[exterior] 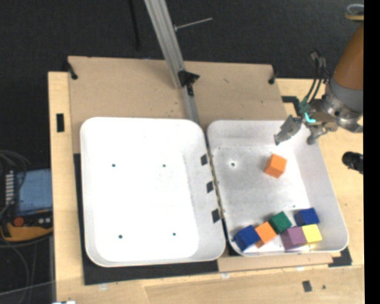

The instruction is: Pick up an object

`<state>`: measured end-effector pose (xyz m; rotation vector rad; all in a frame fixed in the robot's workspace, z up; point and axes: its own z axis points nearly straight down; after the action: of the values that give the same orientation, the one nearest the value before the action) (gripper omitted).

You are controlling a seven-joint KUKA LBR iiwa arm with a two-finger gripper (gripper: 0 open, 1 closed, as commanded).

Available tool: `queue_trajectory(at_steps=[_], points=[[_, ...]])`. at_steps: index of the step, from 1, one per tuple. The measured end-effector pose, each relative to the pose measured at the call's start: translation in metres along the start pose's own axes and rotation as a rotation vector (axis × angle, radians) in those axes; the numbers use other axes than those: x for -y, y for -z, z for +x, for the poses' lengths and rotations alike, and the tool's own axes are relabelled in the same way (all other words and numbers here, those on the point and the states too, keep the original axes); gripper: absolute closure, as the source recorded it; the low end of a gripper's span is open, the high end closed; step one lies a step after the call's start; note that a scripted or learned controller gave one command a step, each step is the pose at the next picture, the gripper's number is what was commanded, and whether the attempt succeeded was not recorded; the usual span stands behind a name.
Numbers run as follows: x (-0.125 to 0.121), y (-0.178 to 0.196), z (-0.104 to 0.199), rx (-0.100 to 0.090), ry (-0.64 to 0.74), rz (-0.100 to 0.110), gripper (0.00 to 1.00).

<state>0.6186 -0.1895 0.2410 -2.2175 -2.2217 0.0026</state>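
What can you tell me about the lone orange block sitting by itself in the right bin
The lone orange block is a small cube, plain matte orange, looking like painted wood or foam. It rests on the floor of the right bin, in the upper half, turned at a slight angle to the bin walls. Nothing touches it: the other blocks cluster along the near edge, and the claw sits up and to its right, apart from it.

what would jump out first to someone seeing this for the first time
Probably the lone orange cube, sitting by itself in the middle of the right bin, just below the open pincer hovering at that bin's far right corner. Next, the cluster of coloured cubes along the near edge of that bin.
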Motion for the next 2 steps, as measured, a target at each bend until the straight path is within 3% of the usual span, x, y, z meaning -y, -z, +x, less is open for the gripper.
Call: queue_trajectory(at_steps=[1,2], points=[[-0.001,0.003,0.0,0.003,0.002,-0.004,0.0],[0.008,-0.047,-0.008,0.003,-0.003,0.001,0.0]])
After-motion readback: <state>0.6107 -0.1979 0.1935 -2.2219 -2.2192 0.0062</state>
